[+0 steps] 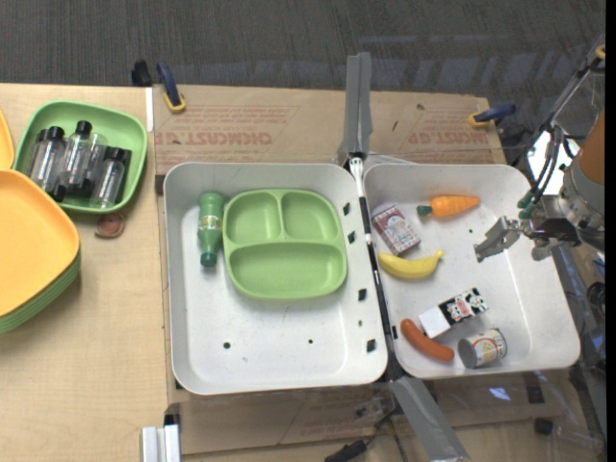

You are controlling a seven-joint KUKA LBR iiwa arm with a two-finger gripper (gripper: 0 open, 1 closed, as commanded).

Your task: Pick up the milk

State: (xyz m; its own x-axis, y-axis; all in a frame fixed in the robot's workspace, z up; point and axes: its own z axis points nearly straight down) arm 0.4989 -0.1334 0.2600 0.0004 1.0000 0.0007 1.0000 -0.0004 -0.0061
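Reaching in from three o'clock, the arm (585,176) hangs over the right bin's (539,349) far-right side, its end effector (499,240) low above bare white floor with fingers spread apart and nothing between them. The milk (456,313), a small black-and-white carton, lies at about seven o'clock from it, well apart, touching the sausage (424,341) and just beside the tin can (482,347); its print is too small to read. Mirrored lettering on the cardboard (252,135) under the bins looks like "CHEMCYZT". Open floor separates the end effector from the banana (410,264), at its nine o'clock. A carrot (449,205) and a red-patterned packet (396,229) sit toward eleven o'clock.
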